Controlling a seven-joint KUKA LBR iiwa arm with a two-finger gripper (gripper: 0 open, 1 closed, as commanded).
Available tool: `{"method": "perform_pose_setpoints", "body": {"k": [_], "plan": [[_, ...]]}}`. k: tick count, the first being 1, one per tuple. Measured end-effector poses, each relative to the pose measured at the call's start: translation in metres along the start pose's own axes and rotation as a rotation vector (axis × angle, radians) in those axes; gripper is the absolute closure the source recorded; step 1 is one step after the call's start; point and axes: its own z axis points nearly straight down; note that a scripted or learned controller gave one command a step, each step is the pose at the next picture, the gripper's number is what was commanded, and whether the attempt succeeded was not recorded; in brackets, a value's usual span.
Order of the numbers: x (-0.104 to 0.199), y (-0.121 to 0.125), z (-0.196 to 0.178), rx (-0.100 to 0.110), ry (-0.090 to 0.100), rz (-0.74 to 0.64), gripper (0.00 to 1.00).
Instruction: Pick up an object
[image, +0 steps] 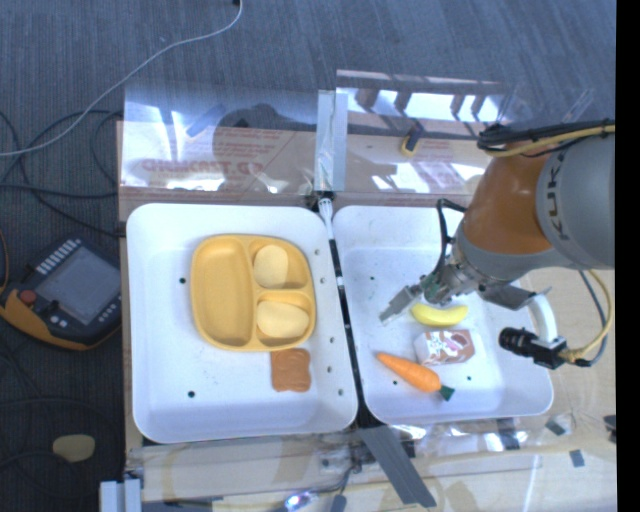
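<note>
In the right bin (520, 400) lie a yellow banana (440, 314), an orange carrot (410, 371) with a green end, and a white and red packet (447, 346). My gripper (420, 299) hangs low in this bin, just above and to the left of the banana. It stands open: one grey finger (394, 306) reaches out over the bin floor left of the banana, the other sits at the banana's upper edge. Nothing is between the fingers. The carrot and the packet lie apart from the gripper, toward the front.
The left bin (160, 400) holds a yellow divided tray (220, 292) with two pale round pieces and a brown square biscuit (291, 370) in front of it. The arm's orange band (505, 215) rises over the right bin's back right. A pendant (62, 290) lies on the floor at left.
</note>
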Motion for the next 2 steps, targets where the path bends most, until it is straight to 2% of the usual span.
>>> {"method": "perform_pose_setpoints", "body": {"k": [1, 2], "plan": [[0.014, -0.059, 0.0, -0.001, -0.001, -0.024, 0.0], [0.022, -0.061, 0.045, -0.017, -0.014, -0.151, 0.0]]}}
